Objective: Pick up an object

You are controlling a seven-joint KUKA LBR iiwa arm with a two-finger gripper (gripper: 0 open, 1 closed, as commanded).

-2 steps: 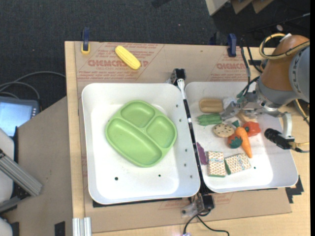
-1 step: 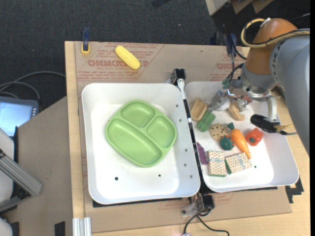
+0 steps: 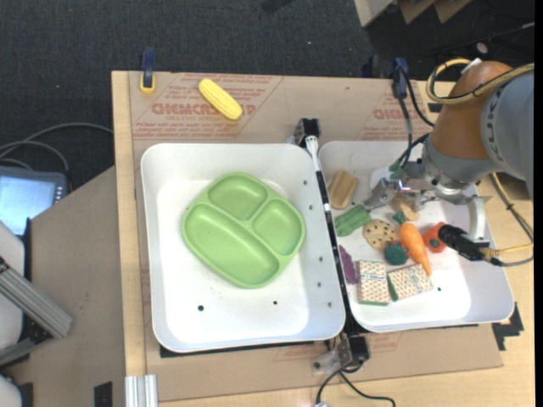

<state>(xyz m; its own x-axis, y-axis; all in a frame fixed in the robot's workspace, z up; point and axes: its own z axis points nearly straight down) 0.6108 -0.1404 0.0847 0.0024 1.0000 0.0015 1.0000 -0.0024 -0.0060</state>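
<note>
Cardboard-topped bench (image 3: pixel 254 100), dark carpet (image 3: pixel 170 15) beyond

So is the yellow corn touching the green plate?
Apart. The camera view shows the yellow corn on the cardboard outside the left bin, with the bin's rim and white floor between it and the green plate.

- You look down on the table (image 3: pixel 254 100) from one fixed camera above it, tilted at a slant.
- Both white bins, left bin (image 3: pixel 170 253) and right bin (image 3: pixel 475 303), sit fully in frame at middle distance.
- The arm (image 3: pixel 488 121) enters from your right edge.
</note>
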